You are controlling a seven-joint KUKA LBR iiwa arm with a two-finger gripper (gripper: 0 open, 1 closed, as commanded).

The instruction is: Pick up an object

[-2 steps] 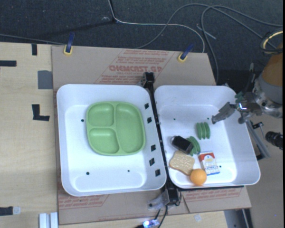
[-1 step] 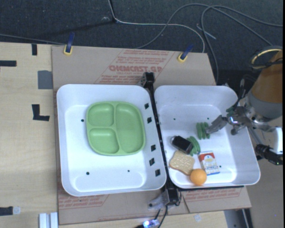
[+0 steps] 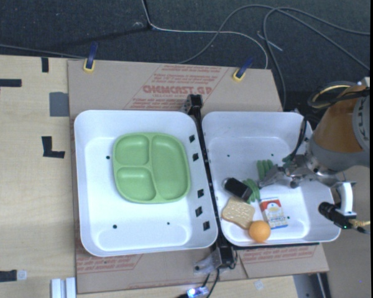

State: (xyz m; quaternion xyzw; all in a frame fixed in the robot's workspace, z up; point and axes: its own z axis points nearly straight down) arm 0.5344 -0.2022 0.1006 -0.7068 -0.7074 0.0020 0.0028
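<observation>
A pale wooden surface [image 3: 25, 185] with black tape marks carries a cardboard sheet [image 3: 174, 85], held at its far edge by two clamps with yellow and blue parts [image 3: 89, 63]. Beyond it, toward 12 o'clock, lies a dark carpeted floor [image 3: 62, 11] crossed by loose cables [image 3: 248, 17]. Two white bins sit side by side on the cardboard. The left bin [image 3: 90, 166] holds a green divided plate [image 3: 152, 167]. The right bin [image 3: 248, 132] holds a green item [image 3: 264, 166], a black object [image 3: 237, 188], a cracker-like slab [image 3: 238, 213], a small red-and-white box [image 3: 273, 213] and an orange [image 3: 259, 231], clustered toward the bin's 6 o'clock side. The arm [image 3: 339, 132] reaches in from 3 o'clock, and its end effector [image 3: 280, 174] hangs low beside the green item; whether its tips are apart or together I cannot tell.
</observation>
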